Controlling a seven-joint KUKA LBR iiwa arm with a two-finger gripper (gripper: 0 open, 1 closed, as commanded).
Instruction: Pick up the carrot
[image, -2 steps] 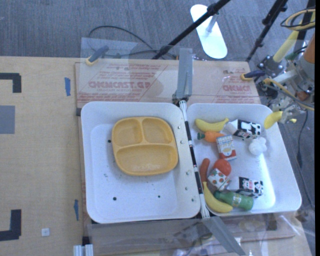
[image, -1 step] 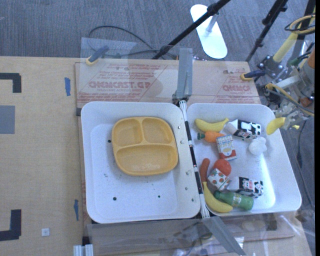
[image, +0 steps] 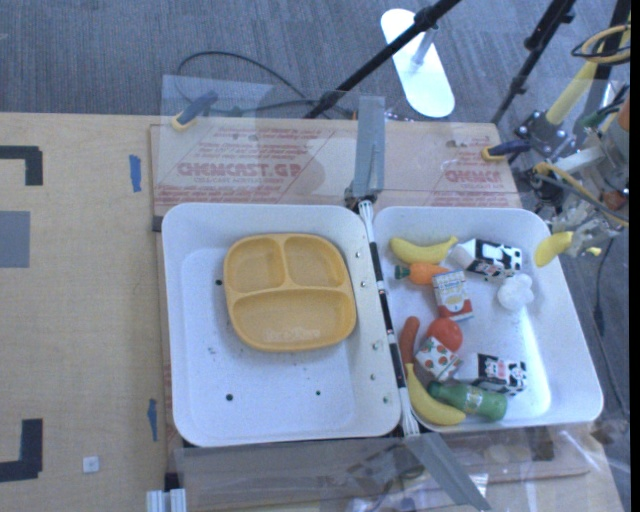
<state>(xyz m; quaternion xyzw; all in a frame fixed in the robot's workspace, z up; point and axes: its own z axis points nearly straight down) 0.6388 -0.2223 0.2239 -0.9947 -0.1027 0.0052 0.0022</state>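
Landmark is the small orange-labelled carton (image: 452, 292) in the middle of the right bin (image: 570, 350).

- The carrot (image: 428, 271) lies just up-left of the carton, close against its top corner. It lies flat, with its green end pointing left, away from the carton. Nothing is gripping it.
- A banana (image: 422, 248) lies above the carton, just beyond the carrot and roughly parallel to it.
- A black-and-white carton (image: 497, 259) is up-right of the orange carton, near it. A white lump (image: 516, 292) is directly right of the orange carton.
- A red piece (image: 447, 333) sits just below the orange carton, with a printed box (image: 434, 357) under it. A long red-orange piece (image: 408, 338) lies down-left of the carton.
- A second banana (image: 428, 400) and a green vegetable (image: 470, 399) are well below the carton, touching each other. Another black-and-white carton (image: 502, 372) is down-right.
- My claw (image: 590, 215) is well to the upper right of the carton, at the right bin's far corner and well apart from the carrot. It's a tangle of cables and metal there, so I cannot tell whether it is spread or pressed together.
- A small yellow piece (image: 553, 247) is just beside my claw on the carton's side. I can't tell whether I'm pinching it.
- A yellow divided plate (image: 290, 290) is far left of the carton, in the left bin (image: 190, 330).
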